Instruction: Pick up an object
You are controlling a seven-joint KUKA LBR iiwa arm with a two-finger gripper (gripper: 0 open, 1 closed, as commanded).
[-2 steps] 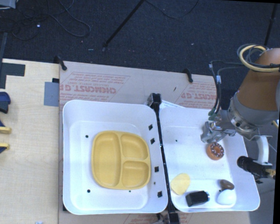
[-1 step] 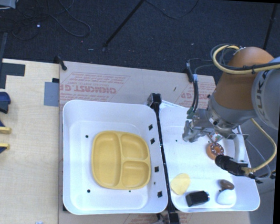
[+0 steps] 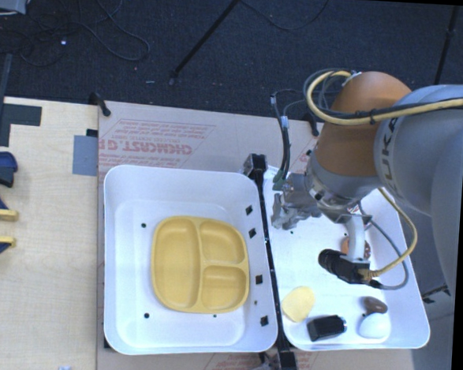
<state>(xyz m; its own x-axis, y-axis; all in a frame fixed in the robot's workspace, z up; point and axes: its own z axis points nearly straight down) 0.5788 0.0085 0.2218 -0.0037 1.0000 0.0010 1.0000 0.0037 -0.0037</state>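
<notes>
The step in hand looks like the approach: the hand (image 3: 285,212) hangs low over the far left corner of the right bin (image 3: 304,260), close beside the wall it shares with the left bin (image 3: 132,189), and nothing can be seen gripped in it. Whether the hand is spread or pressed together I cannot tell, since the wrist and the arm's orange band cover it from above. The likely things to pick lie well apart from it, along the right bin's near edge: a pale yellow rounded piece (image 3: 298,303), a small black block (image 3: 326,328) just beside it, then a white rounded object (image 3: 374,327) with a small brown object (image 3: 375,305) touching or nearly touching its far side. The left bin holds a yellow divided plate (image 3: 201,263) lying flat in its middle. By my judgement the next move calls for travelling toward the near edge, settling over one item and coming down squarely; the yellow piece is closest. The floor under the hand is hidden, so a small thing there cannot be ruled out. What the white and brown objects are is too small to tell.
</notes>
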